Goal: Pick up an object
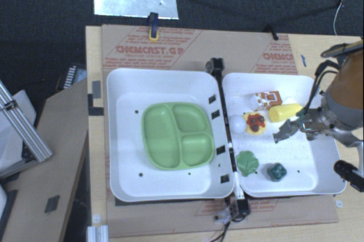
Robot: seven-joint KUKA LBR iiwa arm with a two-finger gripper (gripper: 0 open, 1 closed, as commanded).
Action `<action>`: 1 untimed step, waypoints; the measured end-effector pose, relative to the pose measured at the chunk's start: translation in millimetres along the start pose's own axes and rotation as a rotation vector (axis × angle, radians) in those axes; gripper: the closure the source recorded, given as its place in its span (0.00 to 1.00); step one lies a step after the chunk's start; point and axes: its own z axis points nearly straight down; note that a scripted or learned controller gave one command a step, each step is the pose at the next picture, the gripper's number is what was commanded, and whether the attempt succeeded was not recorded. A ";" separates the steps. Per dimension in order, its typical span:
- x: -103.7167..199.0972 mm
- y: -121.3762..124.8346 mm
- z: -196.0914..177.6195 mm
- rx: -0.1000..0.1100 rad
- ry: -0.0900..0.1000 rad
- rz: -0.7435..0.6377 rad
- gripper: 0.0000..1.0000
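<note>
Gripper (282, 134) (finger state indiscernible) is hovering in the right bin (325, 181), yellow object (284, 112) lying just up-left, long axis left-right.

A green divided tray (174, 136) lies in the left white bin (122, 93).

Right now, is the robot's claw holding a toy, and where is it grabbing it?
No, nothing is held. The gripper hangs over bare bin floor, with the yellow toy just beside it and nothing between its fingers.

Arm (347, 93) cut off at right edge.
</note>
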 end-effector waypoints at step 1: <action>7.9 4.3 58.2 0.004 0.002 0.002 0.00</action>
